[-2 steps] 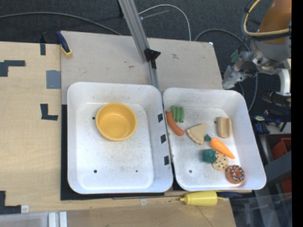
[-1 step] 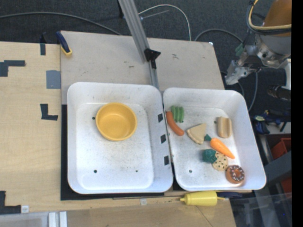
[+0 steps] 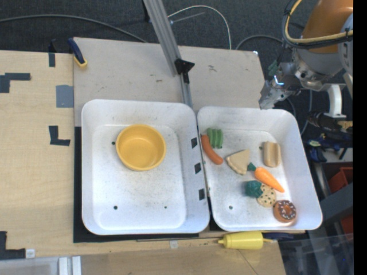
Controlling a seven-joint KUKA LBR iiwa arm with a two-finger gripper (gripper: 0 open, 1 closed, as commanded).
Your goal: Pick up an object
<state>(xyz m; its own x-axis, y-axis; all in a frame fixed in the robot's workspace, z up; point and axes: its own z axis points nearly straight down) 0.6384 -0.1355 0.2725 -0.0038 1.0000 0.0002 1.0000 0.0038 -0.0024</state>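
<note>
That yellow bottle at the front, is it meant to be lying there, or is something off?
The yellow bottle lies on its side on the bench, outside both bins, against the right bin's front rim. All the other toy food lies inside that bin, so it looks stray.

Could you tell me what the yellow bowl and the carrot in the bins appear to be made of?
The yellow bowl looks like moulded plastic: uniform colour, smooth matte walls with a soft sheen. The carrot seems a toy of plastic or rubber, given its flat, even orange and tidy green top; the view cannot settle which.
</note>
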